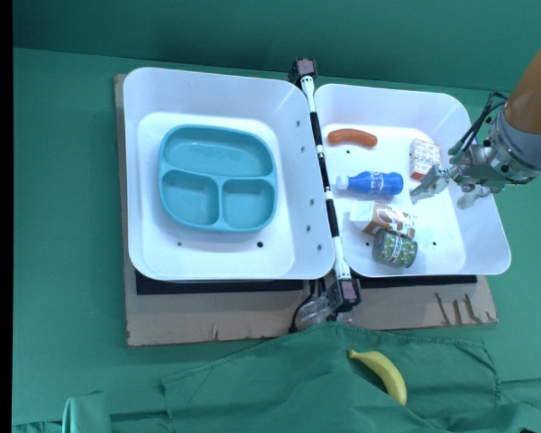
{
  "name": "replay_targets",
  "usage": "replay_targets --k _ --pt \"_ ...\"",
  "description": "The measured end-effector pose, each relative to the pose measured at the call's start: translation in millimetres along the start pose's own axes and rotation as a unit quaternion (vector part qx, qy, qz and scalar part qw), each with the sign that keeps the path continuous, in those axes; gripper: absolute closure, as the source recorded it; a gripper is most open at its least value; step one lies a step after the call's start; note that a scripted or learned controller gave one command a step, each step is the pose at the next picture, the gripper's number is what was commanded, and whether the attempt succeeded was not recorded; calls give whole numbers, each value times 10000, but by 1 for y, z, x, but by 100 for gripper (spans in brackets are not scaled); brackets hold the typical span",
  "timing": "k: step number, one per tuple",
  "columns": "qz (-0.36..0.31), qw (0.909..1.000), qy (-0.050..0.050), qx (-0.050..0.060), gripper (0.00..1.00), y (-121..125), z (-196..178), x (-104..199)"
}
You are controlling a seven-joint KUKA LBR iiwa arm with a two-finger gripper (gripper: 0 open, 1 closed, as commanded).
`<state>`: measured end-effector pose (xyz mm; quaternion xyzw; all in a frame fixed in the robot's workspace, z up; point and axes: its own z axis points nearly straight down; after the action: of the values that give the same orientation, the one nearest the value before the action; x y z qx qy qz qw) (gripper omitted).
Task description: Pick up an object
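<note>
The gripper (453, 186), fingers apart and holding nothing, hovers over the right bin's (487, 242) right edge. Nearby, mid-bin, lies a blue bottle (371, 183): probably light, rigid, slippery; best grasped across its body.

We count two shallow white plastic bins (153, 106), one teal divided tray (218, 179), one orange sausage (353, 137), one blue bottle (371, 184), three small packets (424, 158) and one yellow banana (381, 373).

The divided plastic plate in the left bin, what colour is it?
The divided plastic plate is light blue, seen in the camera view.
</note>
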<state>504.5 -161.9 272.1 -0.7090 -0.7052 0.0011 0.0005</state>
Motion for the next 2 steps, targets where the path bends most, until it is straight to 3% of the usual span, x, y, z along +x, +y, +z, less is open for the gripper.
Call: replay_targets --k 1,2 --pt "0 10000 13 -44 0 -5 54 -1" --pt "-13 10000 -24 -77 0 -4 58 -2"
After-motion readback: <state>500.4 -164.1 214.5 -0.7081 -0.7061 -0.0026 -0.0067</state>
